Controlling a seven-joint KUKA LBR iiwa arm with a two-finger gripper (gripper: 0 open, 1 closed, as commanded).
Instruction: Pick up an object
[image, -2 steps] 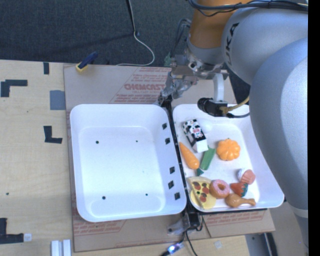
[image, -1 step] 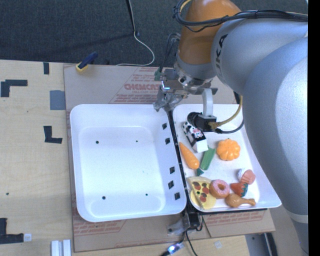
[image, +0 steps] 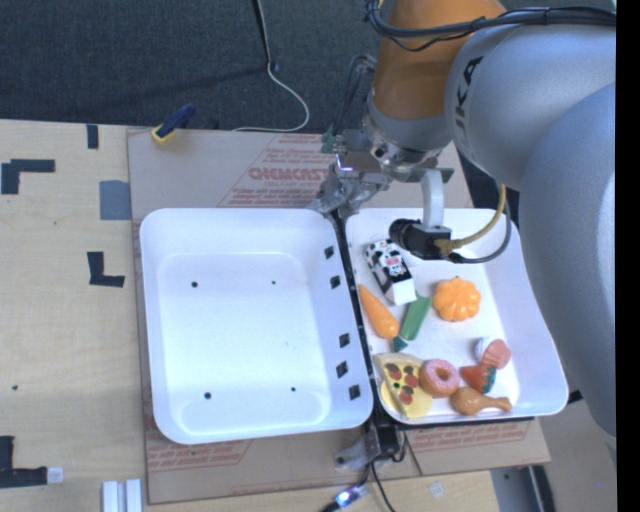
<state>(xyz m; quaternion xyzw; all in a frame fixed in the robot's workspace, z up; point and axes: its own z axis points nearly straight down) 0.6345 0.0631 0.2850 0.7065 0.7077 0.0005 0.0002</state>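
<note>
Since the pincer (image: 340, 195) hangs over the bins' shared rim (finger state: cannot tell), a straight descent risks striking that rim; the toys, e.g. carrot (image: 379, 313) and pumpkin (image: 456, 299), lie in the right bin (image: 527, 310).

Lighting is looking pretty even here — bright and diffuse, seemingly coming from overhead. The left bin (image: 240, 320) is reflecting a soft bright patch on its floor, and its raised rim is casting only faint grey shading inside. The right bin (image: 525, 330) is sitting partly under the arm (image: 540, 110), which is throwing a gentle shadow over its upper part. The arm's grey shell is picking up a pale sheen and is looking soft, being so close to the lens. The dark backdrop at the top is staying murky. The small toys are looking a bit grainy — the resolution is low, so fine detail is getting lost.
</note>
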